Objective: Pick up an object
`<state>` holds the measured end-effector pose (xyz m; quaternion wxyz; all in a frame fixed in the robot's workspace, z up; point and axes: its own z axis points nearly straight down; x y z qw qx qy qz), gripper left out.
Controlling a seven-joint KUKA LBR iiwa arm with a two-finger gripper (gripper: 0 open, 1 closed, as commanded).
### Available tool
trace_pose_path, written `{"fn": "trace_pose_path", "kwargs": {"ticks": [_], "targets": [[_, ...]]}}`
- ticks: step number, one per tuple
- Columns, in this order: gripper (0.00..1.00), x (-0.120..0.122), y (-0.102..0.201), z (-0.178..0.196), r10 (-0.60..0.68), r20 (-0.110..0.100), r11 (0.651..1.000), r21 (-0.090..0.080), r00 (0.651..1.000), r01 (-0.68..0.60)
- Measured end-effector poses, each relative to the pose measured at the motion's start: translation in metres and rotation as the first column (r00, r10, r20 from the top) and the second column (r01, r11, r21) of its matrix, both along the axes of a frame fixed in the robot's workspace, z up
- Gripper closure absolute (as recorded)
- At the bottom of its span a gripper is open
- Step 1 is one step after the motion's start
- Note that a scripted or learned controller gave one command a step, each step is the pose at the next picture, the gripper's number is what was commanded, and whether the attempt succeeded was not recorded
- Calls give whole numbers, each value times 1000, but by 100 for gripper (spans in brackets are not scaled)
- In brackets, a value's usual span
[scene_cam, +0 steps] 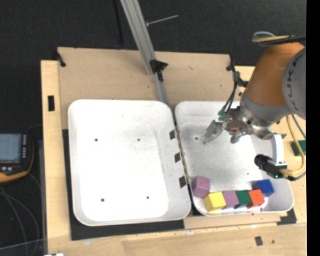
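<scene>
Hovering over the upper middle of the right bin, my gripper has its two fingers spread apart with nothing between them, one tip toward the left bin and the other toward my grey and orange arm. Well below my gripper, along the right bin's near edge, the blocks lie clustered: a purple block stands nearest the divider, then a yellow block, a second purple block, a green block, an orange block and a blue block farthest from the left bin.
</scene>
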<state>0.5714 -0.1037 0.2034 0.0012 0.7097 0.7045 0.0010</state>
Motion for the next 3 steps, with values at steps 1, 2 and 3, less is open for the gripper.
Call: {"fn": "trace_pose_path", "kwargs": {"ticks": [1,2,3], "targets": [[0,23,21,-7,12,-1,1000,0,1000,-12],[100,23,19,4,11,1,1000,0,1000,-11],[100,3,103,-7,16,-4,1000,3,1000,-16]]}}
